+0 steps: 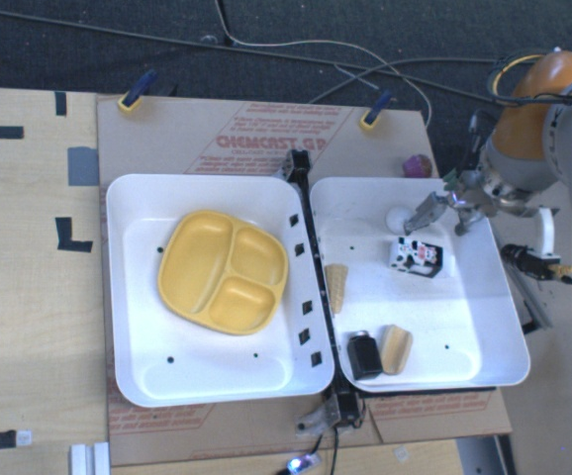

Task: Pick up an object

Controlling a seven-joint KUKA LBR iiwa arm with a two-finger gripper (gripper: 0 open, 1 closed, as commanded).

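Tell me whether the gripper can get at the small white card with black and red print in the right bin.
Probably yes. The gripper hangs just above-left of the small white card with black and red print, which lies flat on the right bin's floor with nothing over or against it.

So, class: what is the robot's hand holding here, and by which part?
Nothing. The hand hangs open over the right bin, above the small printed card, with nothing between its fingers.

Small black-and-white printed packet (417, 256) lying flat in right bin (484, 305), upper middle
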